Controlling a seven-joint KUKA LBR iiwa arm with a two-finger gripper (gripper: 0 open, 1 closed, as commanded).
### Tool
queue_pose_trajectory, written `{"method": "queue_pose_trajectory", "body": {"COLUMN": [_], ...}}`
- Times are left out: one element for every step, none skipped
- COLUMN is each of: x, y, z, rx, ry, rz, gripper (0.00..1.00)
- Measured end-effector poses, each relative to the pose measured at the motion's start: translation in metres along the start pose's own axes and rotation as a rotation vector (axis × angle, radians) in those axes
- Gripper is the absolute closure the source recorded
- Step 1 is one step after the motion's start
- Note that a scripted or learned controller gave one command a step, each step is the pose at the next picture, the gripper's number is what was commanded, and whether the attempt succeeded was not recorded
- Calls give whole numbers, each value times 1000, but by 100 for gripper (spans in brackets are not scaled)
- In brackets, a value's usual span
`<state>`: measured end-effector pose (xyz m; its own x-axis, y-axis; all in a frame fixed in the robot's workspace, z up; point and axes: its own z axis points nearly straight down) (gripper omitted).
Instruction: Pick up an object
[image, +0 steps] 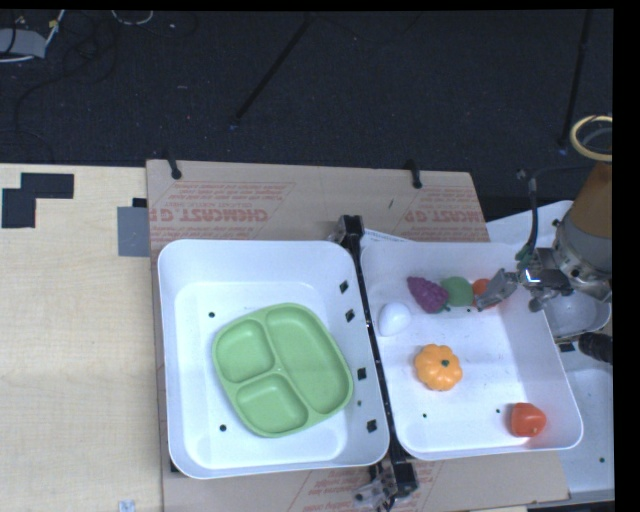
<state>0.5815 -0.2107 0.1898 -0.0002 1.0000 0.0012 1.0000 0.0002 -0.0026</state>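
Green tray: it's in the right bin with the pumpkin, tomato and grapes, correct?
Not quite. The camera view shows the green tray alone in the left bin. The pumpkin, tomato and grapes are in the right bin, as you said.

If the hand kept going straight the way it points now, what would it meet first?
The hand points left across the right bin. First in line looks to be the small orange object at its tip, then the green ball. Height is unclear, so it may pass above them.
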Motion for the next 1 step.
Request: {"method": "queue_pose_trajectory", "body": {"x": [3], "y": [-5], "z": [63], "rx": [5], "ry": [1], "rz": [0], "gripper": [0]}}
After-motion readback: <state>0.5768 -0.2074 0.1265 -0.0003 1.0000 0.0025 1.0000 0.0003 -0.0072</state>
